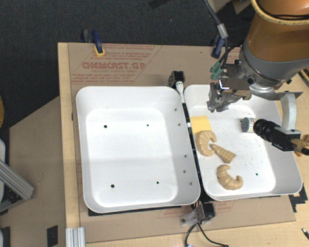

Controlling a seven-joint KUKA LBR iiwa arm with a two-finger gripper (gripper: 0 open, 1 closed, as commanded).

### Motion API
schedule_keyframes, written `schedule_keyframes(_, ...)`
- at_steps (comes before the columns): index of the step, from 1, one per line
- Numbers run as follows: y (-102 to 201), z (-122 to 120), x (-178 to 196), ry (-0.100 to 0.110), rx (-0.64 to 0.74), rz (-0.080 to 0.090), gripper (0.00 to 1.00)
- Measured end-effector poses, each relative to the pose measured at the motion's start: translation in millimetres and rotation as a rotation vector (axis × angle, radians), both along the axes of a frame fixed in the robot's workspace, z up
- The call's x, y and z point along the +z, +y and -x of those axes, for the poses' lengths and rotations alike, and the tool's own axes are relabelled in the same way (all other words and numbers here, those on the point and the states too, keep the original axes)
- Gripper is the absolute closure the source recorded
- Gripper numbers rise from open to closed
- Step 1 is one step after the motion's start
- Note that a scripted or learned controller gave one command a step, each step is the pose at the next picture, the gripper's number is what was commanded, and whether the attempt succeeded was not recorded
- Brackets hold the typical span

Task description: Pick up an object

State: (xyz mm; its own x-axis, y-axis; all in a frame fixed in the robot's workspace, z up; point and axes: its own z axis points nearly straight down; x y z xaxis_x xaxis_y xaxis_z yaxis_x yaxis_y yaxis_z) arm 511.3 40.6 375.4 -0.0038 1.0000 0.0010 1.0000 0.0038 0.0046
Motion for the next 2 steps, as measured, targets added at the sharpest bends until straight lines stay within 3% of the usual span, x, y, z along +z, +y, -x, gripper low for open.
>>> schedule_keyframes(1,36.7,21.0,130.0,-0.013,0.002,-0.003,1.0)
schedule_keyframes(2,70.0,33.7,19.7,0.017,0.0,0.003,1.0)
